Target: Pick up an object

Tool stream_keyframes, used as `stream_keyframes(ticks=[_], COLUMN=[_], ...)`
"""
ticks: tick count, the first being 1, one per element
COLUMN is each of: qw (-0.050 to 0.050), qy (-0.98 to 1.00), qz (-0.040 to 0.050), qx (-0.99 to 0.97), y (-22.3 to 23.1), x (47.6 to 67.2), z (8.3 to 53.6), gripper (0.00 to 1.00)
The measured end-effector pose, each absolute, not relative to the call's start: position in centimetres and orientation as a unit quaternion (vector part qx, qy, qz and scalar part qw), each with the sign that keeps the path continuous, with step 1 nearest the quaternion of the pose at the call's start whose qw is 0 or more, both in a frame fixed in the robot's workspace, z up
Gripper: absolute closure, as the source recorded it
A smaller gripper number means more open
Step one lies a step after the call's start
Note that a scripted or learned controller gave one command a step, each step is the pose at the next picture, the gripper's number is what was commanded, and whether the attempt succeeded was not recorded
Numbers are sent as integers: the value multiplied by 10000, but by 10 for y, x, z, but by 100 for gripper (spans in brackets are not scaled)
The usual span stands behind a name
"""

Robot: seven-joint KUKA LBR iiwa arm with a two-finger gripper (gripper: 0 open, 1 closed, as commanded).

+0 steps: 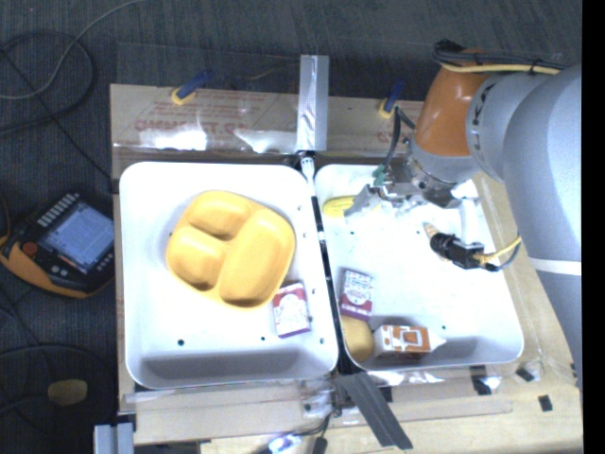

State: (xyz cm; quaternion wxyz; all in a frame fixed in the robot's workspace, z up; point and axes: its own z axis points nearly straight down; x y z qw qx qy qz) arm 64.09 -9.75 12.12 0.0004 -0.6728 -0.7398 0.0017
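Up in the back corner of the right bin (425, 291), by the middle wall: claw (371, 197) just beside a small yellow thing (338, 203), maybe a banana. Open or shut, cannot tell. Nearer the front: dark red packet (356, 291), brown box (402, 340), round yellow thing (354, 337). Over in the left bin (151, 329): big yellow lump (230, 249), red-and-white carton (291, 310). Writing too small to read.

The left bin (142, 339) and right bin (492, 310) are plain white. The lumpy mould (230, 248) is glossy yellow. Lower right of the mould, a small carton (291, 310) is red and white, a packet (356, 291) maroon with pale print, a box (402, 340) orange and white.
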Motion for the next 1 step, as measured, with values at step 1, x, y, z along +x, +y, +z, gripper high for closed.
stream_keyframes(ticks=[1], qw=[-19], qy=[-7532], qz=[11], qx=[-6578], y=[-139], x=[669], z=[122], gripper=[0])
